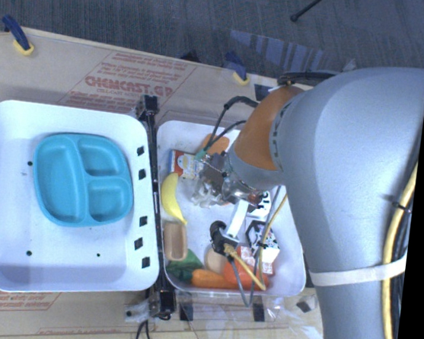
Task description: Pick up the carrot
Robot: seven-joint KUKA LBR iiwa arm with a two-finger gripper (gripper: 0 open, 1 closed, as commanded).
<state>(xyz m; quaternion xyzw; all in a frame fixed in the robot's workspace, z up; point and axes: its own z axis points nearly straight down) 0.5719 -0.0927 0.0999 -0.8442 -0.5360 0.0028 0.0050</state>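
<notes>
- We see the gripper [209, 181] over the right bin [292, 248]; we cannot tell its fingers' state.
- The carrot [210, 280] lies at six o'clock, long axis three-to-nine.

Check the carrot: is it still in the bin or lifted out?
In the bin. The carrot lies flat at the right bin's near edge beside other toy food, while the gripper sits farther back, apart from it.

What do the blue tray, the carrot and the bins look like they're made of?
Blue tray: moulded plastic by the look, matte, with rounded compartments and soft highlights. Carrot: likely plastic toy food, uniformly orange and smooth with a slight sheen. Bins: white, thin-walled, probably plastic, with rounded corners and a dull gloss.
</notes>
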